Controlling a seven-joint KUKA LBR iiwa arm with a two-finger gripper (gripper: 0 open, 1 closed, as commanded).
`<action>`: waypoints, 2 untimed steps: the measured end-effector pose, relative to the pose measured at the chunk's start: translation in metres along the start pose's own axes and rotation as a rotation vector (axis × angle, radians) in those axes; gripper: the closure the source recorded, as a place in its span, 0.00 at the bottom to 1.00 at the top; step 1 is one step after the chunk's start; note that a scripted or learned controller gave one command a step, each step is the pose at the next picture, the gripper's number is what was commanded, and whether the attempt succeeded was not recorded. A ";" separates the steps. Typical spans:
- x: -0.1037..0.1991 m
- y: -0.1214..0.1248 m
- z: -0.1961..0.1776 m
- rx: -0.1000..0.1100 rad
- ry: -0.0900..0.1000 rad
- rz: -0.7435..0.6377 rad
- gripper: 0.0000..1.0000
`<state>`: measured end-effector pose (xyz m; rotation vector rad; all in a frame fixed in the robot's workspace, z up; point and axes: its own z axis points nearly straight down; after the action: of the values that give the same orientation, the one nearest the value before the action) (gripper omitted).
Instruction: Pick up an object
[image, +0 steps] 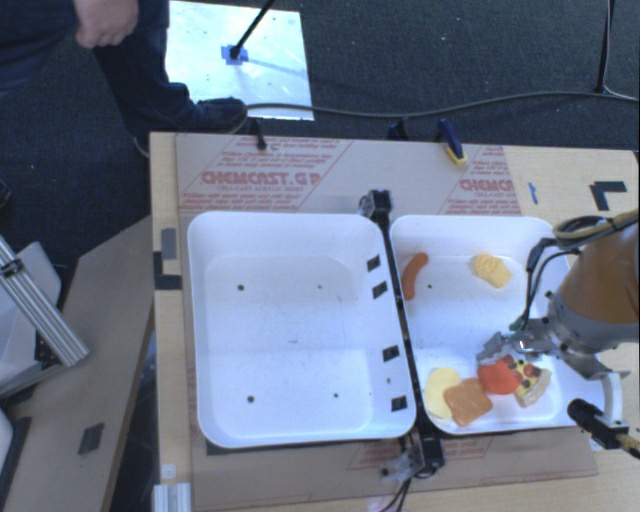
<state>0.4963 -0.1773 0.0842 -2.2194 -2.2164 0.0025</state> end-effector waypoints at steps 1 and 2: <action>0.000 0.005 -0.012 -0.009 -0.002 -0.003 1.00; 0.000 0.005 -0.011 -0.009 -0.001 -0.003 0.00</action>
<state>0.5014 -0.1774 0.0956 -2.2212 -2.2248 -0.0057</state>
